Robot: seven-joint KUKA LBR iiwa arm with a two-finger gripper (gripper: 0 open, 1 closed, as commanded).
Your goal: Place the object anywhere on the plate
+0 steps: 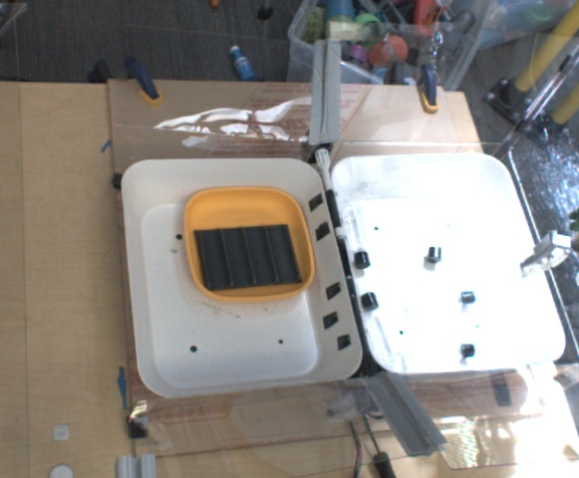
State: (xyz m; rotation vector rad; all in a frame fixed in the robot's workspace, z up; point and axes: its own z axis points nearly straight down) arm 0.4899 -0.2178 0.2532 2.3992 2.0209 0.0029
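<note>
A black ribbed block (pixel 247 257) lies flat on the orange plate (pixel 201 217), covering most of its middle and leaning toward the plate's 6 o'clock rim. The plate sits in the left bin (pixel 169 366), toward that bin's 12 o'clock side. The right bin (pixel 488 182), at 3 o'clock from the plate, carries a few small dark studs (pixel 433 256) scattered across its floor.
</note>
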